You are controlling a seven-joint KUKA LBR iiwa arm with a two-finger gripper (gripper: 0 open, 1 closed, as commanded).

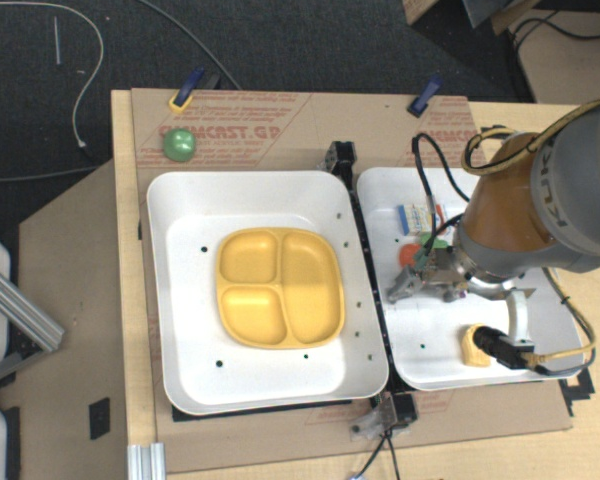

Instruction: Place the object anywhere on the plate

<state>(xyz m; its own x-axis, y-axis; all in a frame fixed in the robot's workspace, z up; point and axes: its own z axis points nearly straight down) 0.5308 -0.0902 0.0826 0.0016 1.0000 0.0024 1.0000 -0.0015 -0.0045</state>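
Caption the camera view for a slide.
KUKA arm reaches into the right bin; yellow divided plate waits in the left bin.

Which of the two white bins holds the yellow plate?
The left bin holds the yellow plate, which lies flat at its middle with three compartments. The right bin has small objects instead, and the arm's gripper is over it.
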